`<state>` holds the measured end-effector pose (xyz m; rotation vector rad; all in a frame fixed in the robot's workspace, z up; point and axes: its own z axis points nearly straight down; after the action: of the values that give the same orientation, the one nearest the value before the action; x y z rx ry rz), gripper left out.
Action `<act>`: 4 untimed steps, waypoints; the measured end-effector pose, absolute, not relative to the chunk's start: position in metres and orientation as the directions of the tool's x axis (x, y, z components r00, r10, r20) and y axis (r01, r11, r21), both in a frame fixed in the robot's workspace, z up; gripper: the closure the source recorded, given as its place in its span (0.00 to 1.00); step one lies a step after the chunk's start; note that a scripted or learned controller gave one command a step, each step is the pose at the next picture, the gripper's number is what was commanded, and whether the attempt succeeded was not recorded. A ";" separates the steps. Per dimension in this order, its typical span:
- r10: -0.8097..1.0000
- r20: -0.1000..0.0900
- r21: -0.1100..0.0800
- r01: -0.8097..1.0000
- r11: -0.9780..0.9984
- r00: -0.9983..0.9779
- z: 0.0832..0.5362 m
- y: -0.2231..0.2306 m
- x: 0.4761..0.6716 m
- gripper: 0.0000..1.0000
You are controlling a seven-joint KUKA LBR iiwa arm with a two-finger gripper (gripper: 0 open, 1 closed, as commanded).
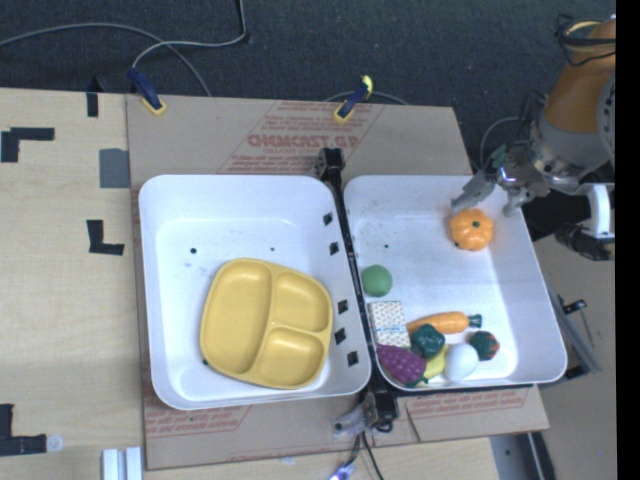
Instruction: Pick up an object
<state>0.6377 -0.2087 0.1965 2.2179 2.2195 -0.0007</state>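
The gripper (491,194) is hovering, fingers spread wide, just above the round pumpkin (471,230), stem pointing up.

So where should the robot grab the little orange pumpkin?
Probably around its round middle, coming straight down from above. The pumpkin sits upright with its stem up, alone near the far right corner of the right bin, so there is free floor on both sides for the fingers. The gripper already hangs just above it.
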 end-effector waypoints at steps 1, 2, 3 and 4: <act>1.000 -0.002 0.003 1.000 0.003 -0.003 0.087 -0.223 0.670 0.00; 1.000 -0.001 0.002 1.000 0.003 -0.003 0.199 -0.159 0.669 0.00; 1.000 0.000 0.001 1.000 0.002 -0.002 0.086 -0.125 0.638 0.00; 1.000 -0.001 0.003 1.000 0.001 -0.001 0.086 -0.119 0.577 0.00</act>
<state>0.5773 -0.1192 0.0864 2.2186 2.2203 0.0013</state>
